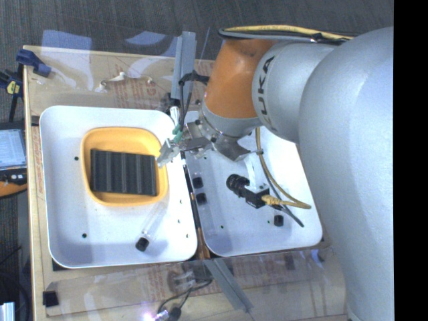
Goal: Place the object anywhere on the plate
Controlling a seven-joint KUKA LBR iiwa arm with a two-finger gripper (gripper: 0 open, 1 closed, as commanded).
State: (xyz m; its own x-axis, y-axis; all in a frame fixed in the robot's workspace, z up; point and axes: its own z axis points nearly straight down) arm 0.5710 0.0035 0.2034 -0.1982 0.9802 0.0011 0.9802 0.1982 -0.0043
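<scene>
While a clear tube [152, 227] lies loose in the left bin [60, 239] below the plate [120, 142], I see my tool [175, 146] at the plate's right rim; its grip I cannot tell, so placement looks unfinished.

Bright, even light from overhead washes the two white bins [60, 233] nearly to glare, with a soft blue-grey shadow along the left bin's near edge. The big grey arm [334, 146] looks soft and unfocused (it is nearest the lens). The bench's far-left corner is slightly hazy.
</scene>
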